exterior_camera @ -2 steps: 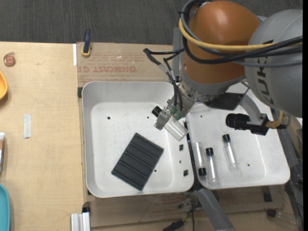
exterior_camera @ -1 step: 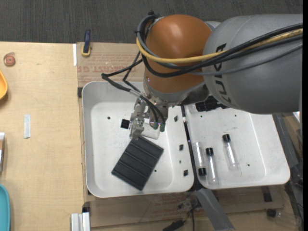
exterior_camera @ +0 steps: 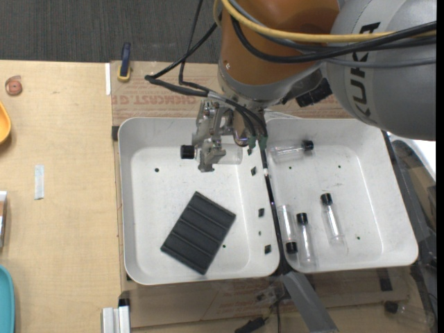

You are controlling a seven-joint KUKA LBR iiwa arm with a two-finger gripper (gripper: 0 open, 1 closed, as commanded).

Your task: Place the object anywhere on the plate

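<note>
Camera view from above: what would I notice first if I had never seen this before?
The big grey and orange robot arm fills the top, with its gripper hanging over the left bin. Below it a black ridged plate lies tilted in that bin. The right bin holds several clear tubes with black caps.

Bins (exterior_camera: 139, 186) glossy white plastic; ribbed plate (exterior_camera: 199, 232) matt black; tubes (exterior_camera: 331, 219) clear, black-capped; bench (exterior_camera: 62, 151) pale wood.

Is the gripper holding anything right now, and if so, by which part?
Cannot tell. The gripper hangs over the left bin, apart from the black plate. The clear tubes lie in the right bin.
</note>
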